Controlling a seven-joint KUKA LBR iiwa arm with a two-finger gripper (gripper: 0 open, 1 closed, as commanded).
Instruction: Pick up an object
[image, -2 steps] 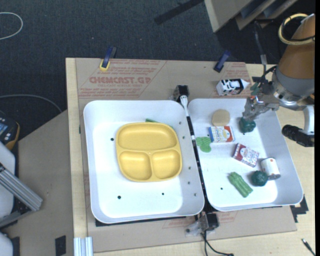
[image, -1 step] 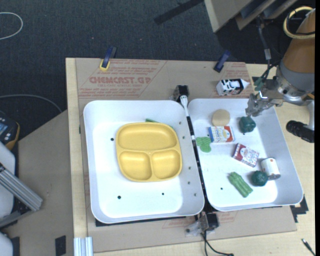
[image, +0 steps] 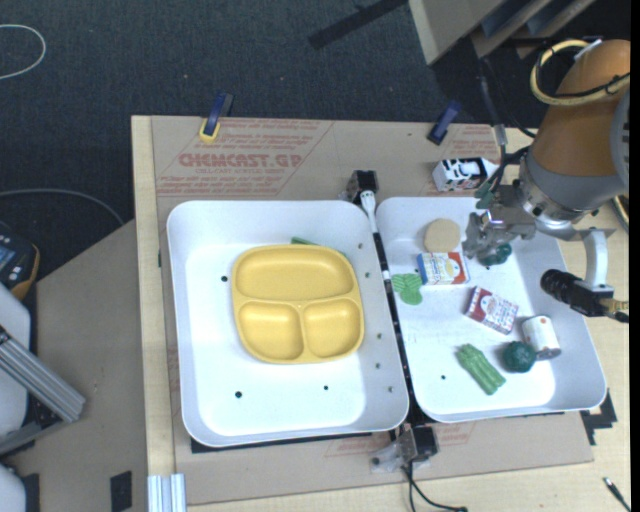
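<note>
Front edge: cables and a small connector (image: 415, 445) sit at the near rim of the worktop (image: 150, 300), closest to the lens.
Task's thing: any item in the right bin (image: 575, 385) will do; likeliest is the tan round piece (image: 441, 236) or the red-and-white carton (image: 441, 268), both just left of the pincer.
Pincer: the pincer (image: 486, 238) hovers low over the bin's far part; whether it is spread or closed I cannot tell, and nothing shows in its grip.
Doing it well: I judge it best to centre over one item that lies apart from its neighbours, descend straight, and close across the narrow side; the carton touches a green leafy piece (image: 407, 289), so the tan round piece looks cleaner.
Count, right bin: one tan round piece, two cartons (second (image: 491, 310)), one green leafy piece, one green ridged vegetable (image: 481, 367), one dark green ball (image: 518, 356), one white roll (image: 541, 334).
Count, left bin: one left bin (image: 195, 390) holding one yellow divided tray (image: 297, 301).
</note>
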